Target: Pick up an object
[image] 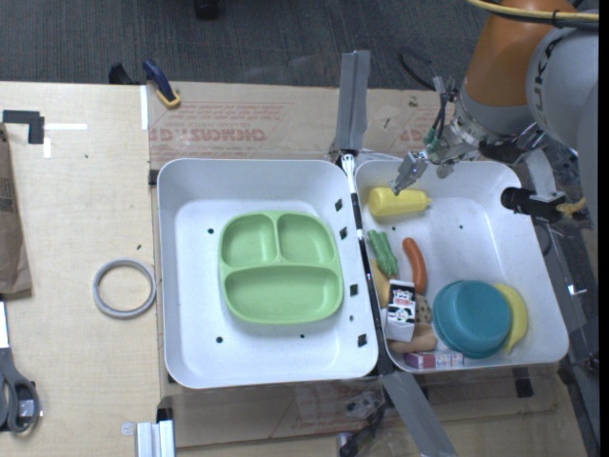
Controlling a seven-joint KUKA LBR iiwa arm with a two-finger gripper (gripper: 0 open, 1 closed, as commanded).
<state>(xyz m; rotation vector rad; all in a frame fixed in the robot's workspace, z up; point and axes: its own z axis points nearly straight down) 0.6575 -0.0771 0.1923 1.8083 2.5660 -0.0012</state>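
Bins dominate the bench: a shallow white plastic left bin [181,255] carrying a pale green three-compartment plate [281,267], and beside it a shallow white plastic right bin [476,208] crowded along its near side. There sit a teal round bowl [472,317] over a yellow curved banana-like piece [517,314], a small black-and-white printed carton [402,309], an orange-red sausage-shaped toy [414,263] and a green bean-like strip [383,252].

The grey arm with its orange band [514,41] reaches in from the right, its two-finger gripper [413,171] poised over the far left corner of the right bin. Whether its fingers are parted or closed cannot be told from this slant; nothing is seen between them.

Just below the gripper tip, toward the camera, lies the likeliest target: a yellow bottle-shaped plastic object [398,202]. Its long axis runs across the bin, left to right, close to the divider wall. A descent would need to be short and slightly forward, and the gripper would best close across that axis.
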